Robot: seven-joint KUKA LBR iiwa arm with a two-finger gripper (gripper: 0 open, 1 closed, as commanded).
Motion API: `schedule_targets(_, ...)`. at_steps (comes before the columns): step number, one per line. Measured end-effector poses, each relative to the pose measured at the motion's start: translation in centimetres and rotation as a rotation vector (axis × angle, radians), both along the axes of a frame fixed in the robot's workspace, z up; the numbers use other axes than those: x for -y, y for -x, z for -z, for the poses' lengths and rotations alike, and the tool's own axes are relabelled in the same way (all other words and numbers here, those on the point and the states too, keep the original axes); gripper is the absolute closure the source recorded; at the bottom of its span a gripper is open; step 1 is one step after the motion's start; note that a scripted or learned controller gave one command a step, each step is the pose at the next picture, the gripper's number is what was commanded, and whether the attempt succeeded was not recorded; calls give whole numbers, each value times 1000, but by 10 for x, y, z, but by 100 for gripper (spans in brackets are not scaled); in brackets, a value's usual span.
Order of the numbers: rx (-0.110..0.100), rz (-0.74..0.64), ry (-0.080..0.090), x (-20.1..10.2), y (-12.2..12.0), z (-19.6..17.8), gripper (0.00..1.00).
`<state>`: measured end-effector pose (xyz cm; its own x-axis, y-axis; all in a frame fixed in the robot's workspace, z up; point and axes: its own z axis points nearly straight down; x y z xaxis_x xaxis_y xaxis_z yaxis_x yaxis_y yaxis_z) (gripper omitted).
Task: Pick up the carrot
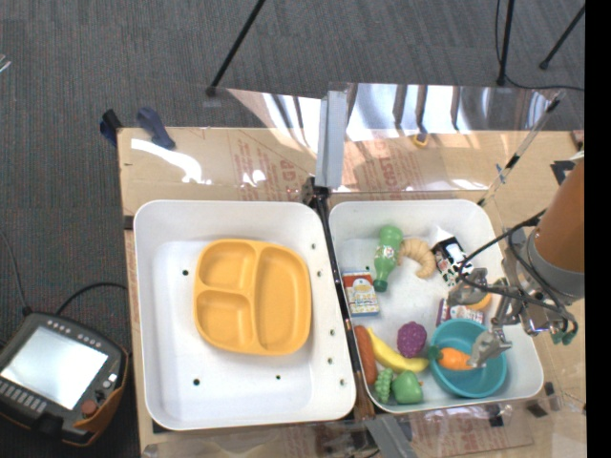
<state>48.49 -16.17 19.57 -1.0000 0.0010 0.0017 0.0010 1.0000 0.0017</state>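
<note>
Two white bins side by side on the table (191,165); left bin (153,256) with a yellow divided plate (254,296), right bin (511,246) crowded with toy food. Carrot (452,358), judged to be the small orange piece, inside the teal bowl (477,382) at the right bin's front right corner, against the bowl's left rim. Hand (489,344) low over the bowl, just beside the carrot's right end, maybe touching. Cannot tell how wide the hand stands, nor whether anything sits in it.

Likely troubles:
- Carrot lying low in a curved bowl: easy to skid along the wall and slip out of a closing grip.
- Bowl rim close by: risk of catching the rim and lifting or tipping the bowl instead.
- Off-centre approach at the carrot's end: weak pinch, drop on the lift.
- Longer red-orange piece (366,351) at the bin's left wall, beside the banana (393,353): possible lookalike, wrong target if mistaken.
</note>
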Motion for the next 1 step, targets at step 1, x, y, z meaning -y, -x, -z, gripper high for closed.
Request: schedule_targets(1,15,-8,3,-2,3,95,0)
